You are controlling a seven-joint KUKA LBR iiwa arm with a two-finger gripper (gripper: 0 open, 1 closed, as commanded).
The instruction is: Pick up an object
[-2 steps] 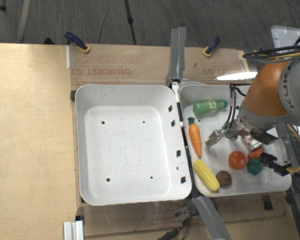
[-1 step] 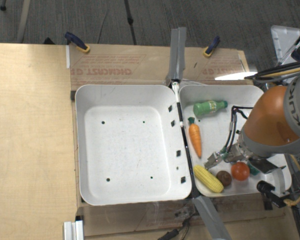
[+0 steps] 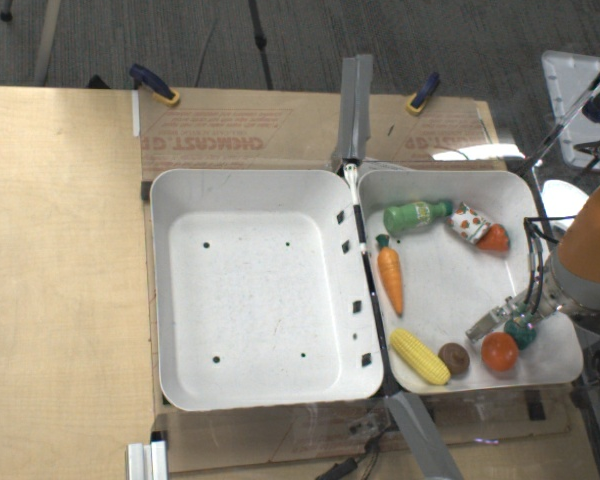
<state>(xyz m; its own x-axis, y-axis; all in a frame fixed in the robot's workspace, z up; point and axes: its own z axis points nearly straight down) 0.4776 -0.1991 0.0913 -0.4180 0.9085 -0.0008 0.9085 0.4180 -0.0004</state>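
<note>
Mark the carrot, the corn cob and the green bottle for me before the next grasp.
carrot (image 3: 391, 281): camera view, middle of its orange body.
corn cob (image 3: 420, 356): camera view, middle of the yellow cob.
green bottle (image 3: 414, 216): camera view, on its green body.

A pale wood tabletop (image 3: 50, 268) fills the left side. A sheet of brown cardboard (image 3: 240, 133) with reversed red lettering lies on it, held at the far edge by two blue-and-yellow clamps (image 3: 152, 84). Beyond lies dark grey carpet floor (image 3: 450, 18), where thin tripod legs (image 3: 255, 23) stand at the far left.
</note>
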